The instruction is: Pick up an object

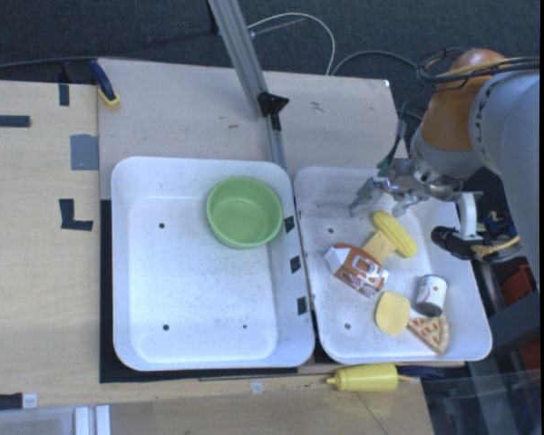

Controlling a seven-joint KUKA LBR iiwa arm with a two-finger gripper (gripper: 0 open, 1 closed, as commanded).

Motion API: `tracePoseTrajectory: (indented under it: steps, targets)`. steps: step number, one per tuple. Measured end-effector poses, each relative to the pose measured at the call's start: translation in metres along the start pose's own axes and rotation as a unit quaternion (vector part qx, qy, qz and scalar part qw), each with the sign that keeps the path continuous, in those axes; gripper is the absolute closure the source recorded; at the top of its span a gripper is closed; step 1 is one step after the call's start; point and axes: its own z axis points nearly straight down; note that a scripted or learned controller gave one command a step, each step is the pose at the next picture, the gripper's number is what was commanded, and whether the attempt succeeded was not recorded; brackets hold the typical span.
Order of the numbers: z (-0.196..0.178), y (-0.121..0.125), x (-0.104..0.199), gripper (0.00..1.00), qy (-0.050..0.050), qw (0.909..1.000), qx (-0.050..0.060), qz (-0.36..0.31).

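From my remote console: the desk (pixel 190 107) carries two shallow white bins, and I take the right bin (pixel 331 333) as my landmark. The left bin (pixel 145 333) touches its near wall and holds a green bowl (pixel 245 211) at its back. The grey arm (pixel 490 116) with its orange band leans over the right bin's back edge, the gripper (pixel 379 199) hanging low above the bin's rear floor, fingers (pixel 360 198) spread apart and clamped on nothing.

Inside the right bin, candidates for pickup crowd the centre and front: an orange-and-white carton (pixel 355 268) lying in the middle, a toy corn cob (pixel 393 234) just behind it and nearest the fingers, a yellow disc (pixel 392 314) and a waffle-patterned wedge (pixel 430 332) toward the front, a small metal can (pixel 430 292) beside them. A yellow mustard bottle (pixel 367 379) lies on the desk beyond the bin's front rim.

My worry: the fingers sit left of the corn, so a straight descent may close on bare floor, or nudge the rounded cob sideways against the carton.
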Motion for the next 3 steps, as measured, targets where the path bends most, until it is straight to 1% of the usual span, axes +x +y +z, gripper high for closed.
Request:
tracePoseTrajectory:
  steps: [1,2,3]
  targets:
    - [0.043,0.001,0.0,0.0,-0.001,1.0,-0.005,-0.001]
    - [0.033,0.001,0.001,1.0,-0.001,1.0,-0.004,-0.001]
    - [-0.011,-0.004,0.0,1.0,0.0,1.0,-0.006,0.0]
